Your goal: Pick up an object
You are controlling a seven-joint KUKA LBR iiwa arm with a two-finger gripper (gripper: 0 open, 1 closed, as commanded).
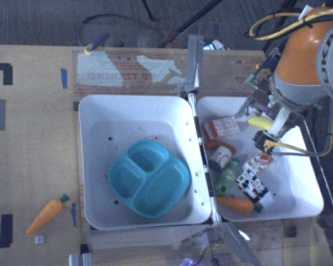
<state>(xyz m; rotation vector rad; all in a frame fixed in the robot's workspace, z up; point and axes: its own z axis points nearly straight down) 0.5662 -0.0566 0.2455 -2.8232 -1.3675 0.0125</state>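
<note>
Orange plastic shows first, far out to the tool's left: a toy carrot (pixel 44 216) lies on the bare worktop (pixel 28 148), outside both bins and probably beyond what a pick is meant to reach. Closer in, but well left of the tool, the left bin (pixel 100 121) holds a teal divided plate (pixel 150 177), laid flat on its floor.

The small things are gathered in the right bin (pixel 299 195), mostly along its left wall, where they appear to have slid together. Just left of the tool lies a red-and-white box (pixel 223 127). Below and left of the tool come a red-and-white can (pixel 222 152), a green bottle (pixel 226 179) and a second carrot (pixel 236 205) along the near wall. A black-and-white patterned carton (pixel 254 180) lies below the tool, tilted against its neighbours.

The tool (pixel 255 111) is hung low over the top of the right bin, carried by the grey arm (pixel 305 60). A yellow item (pixel 259 122), perhaps a banana, lies right at the tool and is judged the likeliest thing to be picked. It is half covered by the wrist, so its shape cannot be confirmed. Whether the tool is open, closed or gripping cannot be told. Nothing can be said to be held.
</note>
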